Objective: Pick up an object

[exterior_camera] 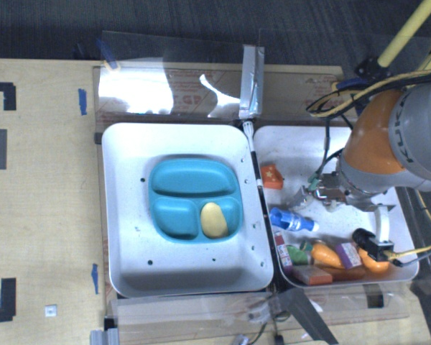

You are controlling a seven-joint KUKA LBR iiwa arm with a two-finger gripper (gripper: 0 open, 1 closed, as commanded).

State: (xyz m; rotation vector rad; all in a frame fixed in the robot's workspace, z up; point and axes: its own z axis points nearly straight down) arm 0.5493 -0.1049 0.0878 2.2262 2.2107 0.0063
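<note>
Arm (388,146) reaches from right, wrist bent down over right bin (302,139); gripper (317,190) above blue bottle (293,221); grip state indeterminable.

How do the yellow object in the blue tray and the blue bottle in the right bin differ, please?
The yellow object is rounded and egg-like; the blue bottle is long and lies on its side. The yellow object sits alone in a blue tray compartment in the left bin; the blue bottle lies among clutter. Both are small.
</note>
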